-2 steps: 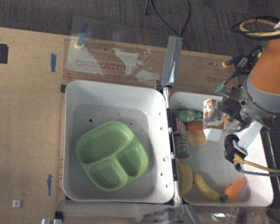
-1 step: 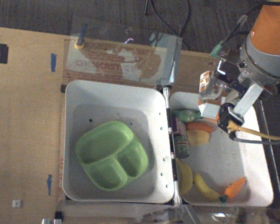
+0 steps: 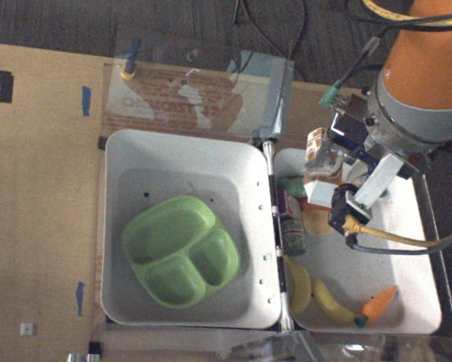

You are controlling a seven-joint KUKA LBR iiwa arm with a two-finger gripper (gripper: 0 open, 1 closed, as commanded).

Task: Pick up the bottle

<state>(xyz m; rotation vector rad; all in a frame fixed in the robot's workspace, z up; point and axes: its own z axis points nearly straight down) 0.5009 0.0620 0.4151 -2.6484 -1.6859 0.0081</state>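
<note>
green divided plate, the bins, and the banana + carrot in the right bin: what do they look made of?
Green divided plate: looks like moulded plastic, matte, uniform colour, soft rounded compartment walls.
Bins: likely thin plastic, smooth white with a slight sheen and rounded corners.
Banana and carrot: probably plastic toy food; flat even colour, smooth surface. Too small to be sure.

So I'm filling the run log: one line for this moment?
arm: over right bin | gripper: above bottle | bottle: lying by left wall
</note>
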